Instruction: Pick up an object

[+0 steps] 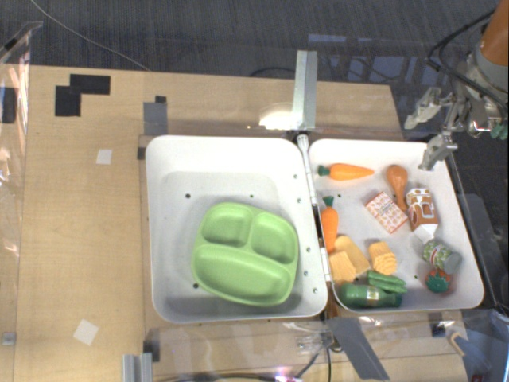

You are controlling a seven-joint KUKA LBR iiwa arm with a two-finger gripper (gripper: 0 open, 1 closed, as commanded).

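Toy food fills the right bin (469, 281) in the right half of the frame: a carrot (345, 171) near its top left corner, a drumstick (397, 180), a small red-and-white carton (386, 212), a printed box (421, 205), a tin can (438, 255), a second carrot (328, 228) along the left wall, yellow pieces (345, 261) and a green cucumber (371, 296) at the bottom. My gripper (442, 138) hangs at the upper right, over the bin's top right corner, above and right of the drumstick, touching none of it. My fingers are spread apart with nothing between them. Left bin (163, 213) holds a green divided plate (246, 252).
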